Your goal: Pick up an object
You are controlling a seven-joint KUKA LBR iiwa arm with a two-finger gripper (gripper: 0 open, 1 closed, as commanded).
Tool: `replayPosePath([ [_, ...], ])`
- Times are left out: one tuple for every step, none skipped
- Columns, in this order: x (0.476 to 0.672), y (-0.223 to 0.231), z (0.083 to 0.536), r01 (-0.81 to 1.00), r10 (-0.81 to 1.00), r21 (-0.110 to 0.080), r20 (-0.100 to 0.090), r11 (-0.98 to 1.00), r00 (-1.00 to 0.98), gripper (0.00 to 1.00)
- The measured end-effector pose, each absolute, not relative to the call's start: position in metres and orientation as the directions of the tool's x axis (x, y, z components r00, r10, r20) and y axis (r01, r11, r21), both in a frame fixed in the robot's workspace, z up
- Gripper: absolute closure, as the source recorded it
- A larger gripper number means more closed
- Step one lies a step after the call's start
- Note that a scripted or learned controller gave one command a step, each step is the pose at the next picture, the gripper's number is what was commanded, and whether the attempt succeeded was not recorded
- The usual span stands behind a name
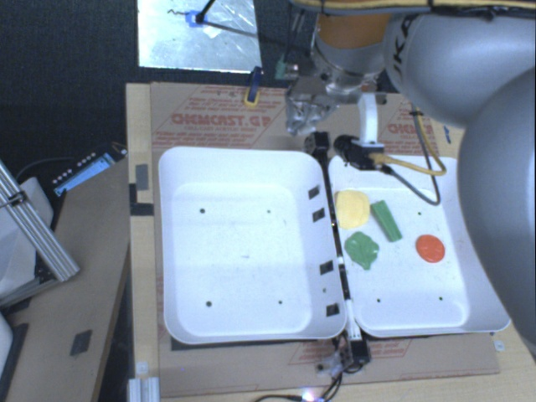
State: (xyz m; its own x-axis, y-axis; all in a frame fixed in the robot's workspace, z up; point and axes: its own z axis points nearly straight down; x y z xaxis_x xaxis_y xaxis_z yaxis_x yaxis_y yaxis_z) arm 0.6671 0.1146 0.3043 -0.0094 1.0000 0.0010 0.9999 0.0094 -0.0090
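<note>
Four small objects lie in the right bin (419, 308): a yellow lump (353, 208), a green bar (386, 220), a flat green leaf-shaped piece (363, 249) and a red disc (430, 248). My gripper (303, 117) hangs above the far edge of the bench, behind the rim between the two bins, well away from the objects. Nothing shows between its fingers. The arm's grey body covers the right bin's far right corner.
The left bin (243, 241) sits beside the right one, with black clips along the shared rim (335, 249). Both rest on a cardboard sheet (209, 115). A shiny metal plate (197, 23) lies behind the bench. A yellow cable (410, 167) loops over the right bin's far edge.
</note>
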Motion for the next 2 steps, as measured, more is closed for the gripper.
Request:
replayPosePath([
  [0.668, 0.187, 0.353, 1.0, 1.0, 0.006, 0.004, 0.011, -0.011, 1.0],
  [0.669, 0.206, 0.372, 1.0, 1.0, 0.003, 0.002, 0.006, -0.006, 1.0],
])
